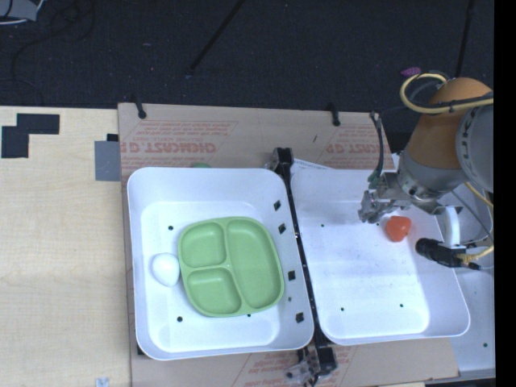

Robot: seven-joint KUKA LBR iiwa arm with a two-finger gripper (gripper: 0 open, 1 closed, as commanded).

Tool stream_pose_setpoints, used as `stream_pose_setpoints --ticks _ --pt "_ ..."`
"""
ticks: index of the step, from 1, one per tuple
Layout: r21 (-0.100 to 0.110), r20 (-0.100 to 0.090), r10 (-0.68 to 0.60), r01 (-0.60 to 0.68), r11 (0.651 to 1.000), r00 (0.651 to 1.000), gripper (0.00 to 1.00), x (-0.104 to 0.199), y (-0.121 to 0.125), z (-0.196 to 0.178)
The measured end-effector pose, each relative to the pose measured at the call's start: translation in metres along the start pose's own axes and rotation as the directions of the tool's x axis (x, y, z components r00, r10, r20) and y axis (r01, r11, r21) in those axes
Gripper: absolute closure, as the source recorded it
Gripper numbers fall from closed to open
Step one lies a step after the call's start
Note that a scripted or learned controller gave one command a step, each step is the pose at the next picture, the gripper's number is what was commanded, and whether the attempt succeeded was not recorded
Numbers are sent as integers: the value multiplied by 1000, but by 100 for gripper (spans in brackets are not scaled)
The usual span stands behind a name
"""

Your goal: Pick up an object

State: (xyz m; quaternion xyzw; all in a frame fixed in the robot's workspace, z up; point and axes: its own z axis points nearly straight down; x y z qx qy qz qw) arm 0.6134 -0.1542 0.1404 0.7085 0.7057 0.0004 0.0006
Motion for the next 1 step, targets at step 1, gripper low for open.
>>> stream_pose_setpoints --ticks 1 --pt "-2 0 -5 5 1000 1000 100 2 8 -47"
